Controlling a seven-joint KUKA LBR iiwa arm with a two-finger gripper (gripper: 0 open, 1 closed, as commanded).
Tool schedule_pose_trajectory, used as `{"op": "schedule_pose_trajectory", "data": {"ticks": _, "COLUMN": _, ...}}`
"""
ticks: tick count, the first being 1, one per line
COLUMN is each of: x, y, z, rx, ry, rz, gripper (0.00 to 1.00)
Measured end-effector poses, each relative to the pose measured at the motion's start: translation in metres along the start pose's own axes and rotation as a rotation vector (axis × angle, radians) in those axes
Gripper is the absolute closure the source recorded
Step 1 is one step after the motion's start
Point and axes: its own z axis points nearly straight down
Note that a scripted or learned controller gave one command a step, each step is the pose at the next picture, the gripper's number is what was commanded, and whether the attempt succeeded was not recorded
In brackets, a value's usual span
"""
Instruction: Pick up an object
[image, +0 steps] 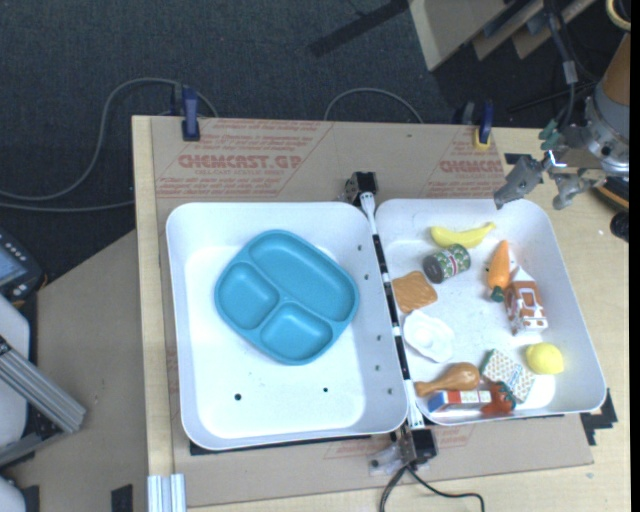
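Above the right bin's (575, 330) far corner: end effector (545, 180), fingers spread wide, nothing between them; banana (462, 235), can (446, 264), carrot (498, 266), lemon (544, 358) and drumstick (450, 379) all lying in that bin; pick judged not yet begun.

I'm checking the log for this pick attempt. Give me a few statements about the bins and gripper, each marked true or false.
1. The blue divided plate lies in the left bin. True.
2. The banana is in the same bin as the blue divided plate. False: it lies in the right bin, near its far edge.
3. The gripper holds the carrot. False: the gripper is above the right bin's far corner, apart from the carrot, with nothing between its fingers.
4. The lemon sits near the right bin's right side. True.
5. The drumstick lies on the blue divided plate. False: it is in the right bin.
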Motion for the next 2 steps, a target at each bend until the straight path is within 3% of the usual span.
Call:
{"op": "schedule_pose_trajectory", "data": {"ticks": 1, "x": -0.069, "y": 0.022, "z": 0.116, "rx": 0.003, "ry": -0.001, "rz": 0.004, "gripper": 0.00}}
{"op": "schedule_pose_trajectory", "data": {"ticks": 2, "x": -0.052, "y": 0.020, "z": 0.206, "rx": 0.008, "ry": 0.007, "rz": -0.002, "gripper": 0.00}}
